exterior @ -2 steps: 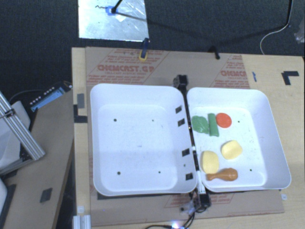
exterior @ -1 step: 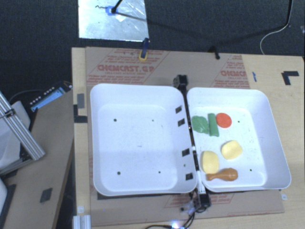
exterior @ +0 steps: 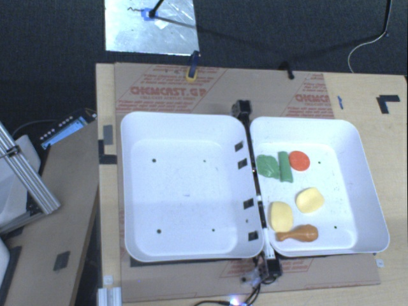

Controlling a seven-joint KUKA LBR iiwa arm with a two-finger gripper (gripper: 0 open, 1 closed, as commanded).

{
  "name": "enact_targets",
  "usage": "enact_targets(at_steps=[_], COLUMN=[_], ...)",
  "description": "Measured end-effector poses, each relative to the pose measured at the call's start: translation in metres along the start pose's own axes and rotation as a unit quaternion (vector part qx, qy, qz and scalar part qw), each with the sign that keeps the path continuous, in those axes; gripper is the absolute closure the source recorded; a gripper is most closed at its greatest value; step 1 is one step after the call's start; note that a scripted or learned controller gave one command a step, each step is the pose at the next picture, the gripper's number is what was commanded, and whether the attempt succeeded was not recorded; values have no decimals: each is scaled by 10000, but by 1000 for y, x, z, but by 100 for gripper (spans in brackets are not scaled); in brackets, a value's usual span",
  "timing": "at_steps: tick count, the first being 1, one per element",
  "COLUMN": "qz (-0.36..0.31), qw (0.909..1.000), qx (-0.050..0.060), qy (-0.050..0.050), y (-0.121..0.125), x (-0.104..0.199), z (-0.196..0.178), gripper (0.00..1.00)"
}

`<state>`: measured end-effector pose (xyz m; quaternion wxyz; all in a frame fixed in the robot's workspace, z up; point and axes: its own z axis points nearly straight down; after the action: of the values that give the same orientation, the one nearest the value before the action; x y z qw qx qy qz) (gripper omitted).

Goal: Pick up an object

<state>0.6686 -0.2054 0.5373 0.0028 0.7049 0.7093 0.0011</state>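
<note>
The counter [exterior: 108, 190] carries a printed cardboard sheet [exterior: 210, 88], and two white bins lie side by side on it, left bin [exterior: 185, 129] and right bin [exterior: 357, 164].

The two bins, left [exterior: 185, 190] and right [exterior: 363, 164], look like smooth white plastic with slight gloss. The board [exterior: 166, 91] under them looks like matt brown cardboard. The plate [exterior: 150, 18] looks like shiny metal.

metal frame [exterior: 25, 177] cut off at left edge, green items [exterior: 274, 166] blurred
</note>
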Motion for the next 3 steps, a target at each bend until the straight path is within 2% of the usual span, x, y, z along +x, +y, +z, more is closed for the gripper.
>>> enact_targets(at_steps=[3], qz=[0], qw=[10000], qx=[13], qy=[3], y=[0], x=[0], z=[2], gripper=[100])
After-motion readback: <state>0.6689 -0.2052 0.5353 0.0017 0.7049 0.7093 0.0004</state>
